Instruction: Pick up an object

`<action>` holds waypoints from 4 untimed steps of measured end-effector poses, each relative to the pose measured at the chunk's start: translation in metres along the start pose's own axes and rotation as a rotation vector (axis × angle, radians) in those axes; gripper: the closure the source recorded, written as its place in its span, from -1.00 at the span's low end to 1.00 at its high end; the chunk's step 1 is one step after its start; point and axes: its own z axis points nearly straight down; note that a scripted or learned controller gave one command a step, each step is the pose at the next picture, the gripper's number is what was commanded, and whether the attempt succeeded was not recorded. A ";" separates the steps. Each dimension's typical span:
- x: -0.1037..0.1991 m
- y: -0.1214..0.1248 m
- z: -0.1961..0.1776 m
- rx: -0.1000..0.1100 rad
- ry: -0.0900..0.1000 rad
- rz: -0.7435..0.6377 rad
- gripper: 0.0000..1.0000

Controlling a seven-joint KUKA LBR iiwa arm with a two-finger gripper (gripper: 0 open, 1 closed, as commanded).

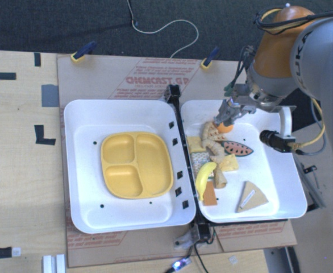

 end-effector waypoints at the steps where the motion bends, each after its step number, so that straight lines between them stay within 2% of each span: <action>1: 0.046 -0.037 -0.007 0.000 0.001 -0.001 1.00; 3: 0.132 -0.090 0.009 0.001 0.000 -0.001 1.00; 4: 0.172 -0.119 -0.011 0.000 0.000 -0.003 1.00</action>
